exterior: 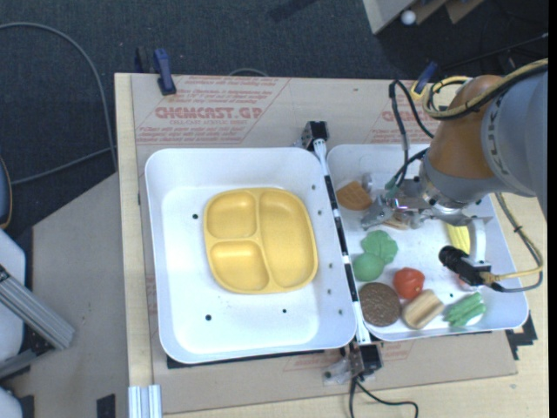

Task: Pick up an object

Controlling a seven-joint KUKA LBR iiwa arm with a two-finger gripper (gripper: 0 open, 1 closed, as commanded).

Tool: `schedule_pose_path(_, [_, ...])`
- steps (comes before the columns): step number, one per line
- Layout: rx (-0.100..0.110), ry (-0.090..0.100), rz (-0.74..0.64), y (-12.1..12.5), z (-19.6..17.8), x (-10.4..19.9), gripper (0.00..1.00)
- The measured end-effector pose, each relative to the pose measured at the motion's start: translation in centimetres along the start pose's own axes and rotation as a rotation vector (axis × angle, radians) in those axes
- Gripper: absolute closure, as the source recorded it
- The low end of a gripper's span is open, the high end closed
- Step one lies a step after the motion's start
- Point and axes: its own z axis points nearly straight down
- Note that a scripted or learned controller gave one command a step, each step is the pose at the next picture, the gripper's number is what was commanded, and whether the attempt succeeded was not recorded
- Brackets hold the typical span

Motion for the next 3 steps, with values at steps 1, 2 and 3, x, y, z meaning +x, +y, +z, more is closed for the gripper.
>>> schedule_pose_path(1, [0.001,0.000,0.000,-3.6,1.1,0.4,0.00])
schedule_pose_path(2, [0.000,0.000,0.001,-10.2,1.1,-2.6,0.00])
schedule_pose_path(3, [-0.004,0.000,0.001,-10.1,0.0,-2.6,1.00])
